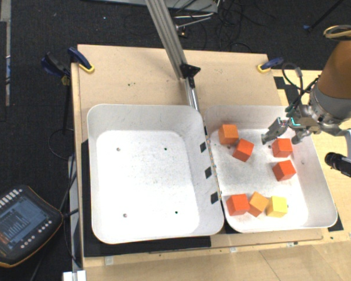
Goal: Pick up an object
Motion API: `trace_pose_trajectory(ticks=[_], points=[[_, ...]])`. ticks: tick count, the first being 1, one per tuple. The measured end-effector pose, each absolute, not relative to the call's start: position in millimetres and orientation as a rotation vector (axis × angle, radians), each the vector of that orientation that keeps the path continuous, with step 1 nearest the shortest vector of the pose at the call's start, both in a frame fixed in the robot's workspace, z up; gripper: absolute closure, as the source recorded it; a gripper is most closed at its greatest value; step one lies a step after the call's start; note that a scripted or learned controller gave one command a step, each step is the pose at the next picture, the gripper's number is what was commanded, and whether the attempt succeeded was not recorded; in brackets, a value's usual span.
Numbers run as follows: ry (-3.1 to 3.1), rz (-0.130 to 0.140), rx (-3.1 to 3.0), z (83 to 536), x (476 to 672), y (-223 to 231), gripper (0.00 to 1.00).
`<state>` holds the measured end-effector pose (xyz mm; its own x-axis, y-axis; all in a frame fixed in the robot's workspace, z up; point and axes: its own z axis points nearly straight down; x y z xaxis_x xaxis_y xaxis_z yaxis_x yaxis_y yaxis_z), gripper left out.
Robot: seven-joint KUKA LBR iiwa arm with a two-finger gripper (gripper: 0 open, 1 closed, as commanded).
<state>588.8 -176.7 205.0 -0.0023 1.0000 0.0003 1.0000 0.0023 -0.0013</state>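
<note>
We see the gripper (286, 134), fingers apart, straddling a red cube (282, 147) near the right bin's (322, 183) back edge. Risk: off-centre closing could nudge it away.

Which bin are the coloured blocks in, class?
All in the right bin: seven blocks, including the yellow block, lie on its floor.

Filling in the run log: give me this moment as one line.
gripper: open, above red block | right bin: seven blocks | nothing held | pick not done
</note>
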Motion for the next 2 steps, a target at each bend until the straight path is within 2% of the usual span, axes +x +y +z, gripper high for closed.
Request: trace_pose_trajectory(ticks=[1, 2], points=[[-2.22, 0.004, -2.218, 161.4, 591.1, -173.8, 0.0], [-2.223, -0.007, -2.221, 121.5, 600.9, -174.3, 0.0]])
